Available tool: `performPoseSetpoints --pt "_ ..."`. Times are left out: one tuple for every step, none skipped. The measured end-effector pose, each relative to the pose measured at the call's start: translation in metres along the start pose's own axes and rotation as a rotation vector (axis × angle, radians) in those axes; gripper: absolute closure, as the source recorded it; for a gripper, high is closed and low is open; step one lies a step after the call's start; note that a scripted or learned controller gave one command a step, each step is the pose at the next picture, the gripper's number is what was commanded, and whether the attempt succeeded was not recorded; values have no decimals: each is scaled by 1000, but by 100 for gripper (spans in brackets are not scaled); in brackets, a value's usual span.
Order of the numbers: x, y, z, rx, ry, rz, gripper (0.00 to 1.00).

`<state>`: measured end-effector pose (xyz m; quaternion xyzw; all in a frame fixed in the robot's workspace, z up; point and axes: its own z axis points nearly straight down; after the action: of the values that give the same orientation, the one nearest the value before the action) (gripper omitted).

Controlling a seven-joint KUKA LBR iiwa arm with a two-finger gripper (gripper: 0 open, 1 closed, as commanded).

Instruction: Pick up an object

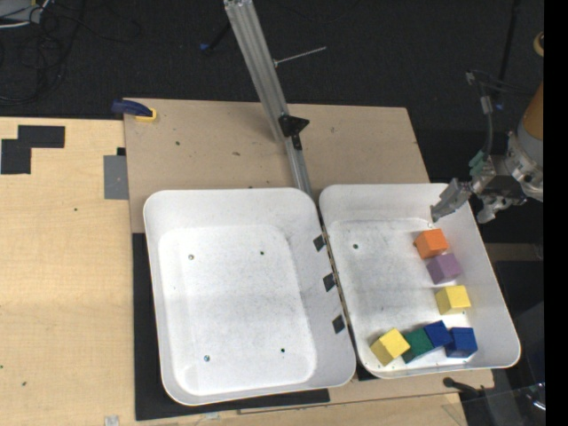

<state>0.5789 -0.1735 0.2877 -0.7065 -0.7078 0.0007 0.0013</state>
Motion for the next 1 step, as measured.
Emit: performPoseSetpoints --pt "0 0 0 0 0 1 0"
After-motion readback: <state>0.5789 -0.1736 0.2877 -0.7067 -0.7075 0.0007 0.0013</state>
